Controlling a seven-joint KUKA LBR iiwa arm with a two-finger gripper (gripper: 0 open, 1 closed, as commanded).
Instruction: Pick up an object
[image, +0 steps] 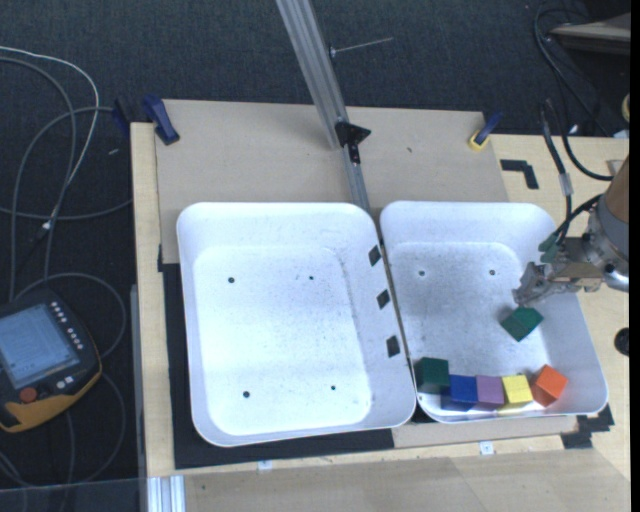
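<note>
Nearest the camera, a row of small blocks is lined up along the front wall of the right bin (480, 218): dark green block (432, 373), blue block (463, 389), purple block (489, 389), yellow block (516, 389) and orange block (549, 384), each touching or just about touching its neighbour. The row runs left to right along that wall, and the orange one at the right end is turned a bit so a corner faces out.

A little behind the row, toward the right bin's right wall, a teal block (522, 323) is seen on its own, well apart from the others. It's pretty much a cube, so no real long axis can be made out; it's rotated diamond-wise, with one corner pointed at the front row and another up at the jaws.

Just behind and above the teal block, the jaws (530, 288) are angled down and left toward it, tips close to its top corner. Contact can't be made out, and how far the jaws are spread can't be told from this angle. Nothing is seen gripped between them.

The left bin (200, 225) is set right beside the right bin, on the desk (250, 150).
</note>
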